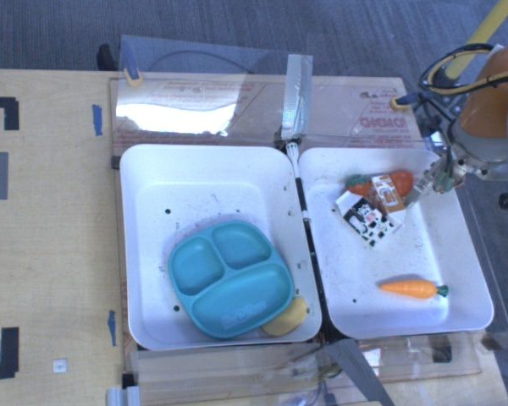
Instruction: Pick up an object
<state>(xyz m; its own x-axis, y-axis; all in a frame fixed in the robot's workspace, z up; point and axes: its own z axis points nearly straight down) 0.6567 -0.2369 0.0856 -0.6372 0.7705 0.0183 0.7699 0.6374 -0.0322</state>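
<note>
Two bins, arm at the right bin's far edge

Two white bins sit side by side on the counter (42,227). The left bin (144,176) holds a blue divided plate (229,278), tilted toward the near right corner, with a yellow rounded thing (289,315) peeking out from under its near right edge.

The right bin (466,303) holds three things. An orange carrot toy (411,288) with a green tip lies flat near the bin's near side, well apart from the others. Toward the far side lies a small white card (368,218) with black blotches; its print is too small to read. Touching its far right corner is an orange packet (389,188) with a dark label, also unreadable.

The gripper (432,182) hangs over the far right part of the right bin, its tip just beside the packet's right end. I cannot tell whether the fingers are spread or closed, or whether they touch the packet.

Behind the bins a clear sheet (356,112) carries faint red lettering, too washed out to read. Blue tape (96,118) marks the counter's left part.
</note>
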